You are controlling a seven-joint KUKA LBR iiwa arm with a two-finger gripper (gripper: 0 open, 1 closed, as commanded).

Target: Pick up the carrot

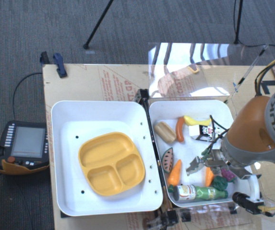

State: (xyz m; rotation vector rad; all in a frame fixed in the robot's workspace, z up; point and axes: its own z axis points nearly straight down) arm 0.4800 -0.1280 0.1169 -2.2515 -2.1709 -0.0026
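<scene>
Carrot point(174, 172) is found lying in the right bin point(223, 107) near its left wall, beside a watermelon slice point(167, 159). Judged light, rigid, smooth; mid-body grasp advised. Claw point(198, 165) state cannot be told.

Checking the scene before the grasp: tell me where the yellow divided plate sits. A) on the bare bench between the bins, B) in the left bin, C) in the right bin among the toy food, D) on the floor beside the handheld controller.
B: the yellow divided plate lies flat inside the left bin, while the carrot and the other toy food lie in the right bin.
</scene>
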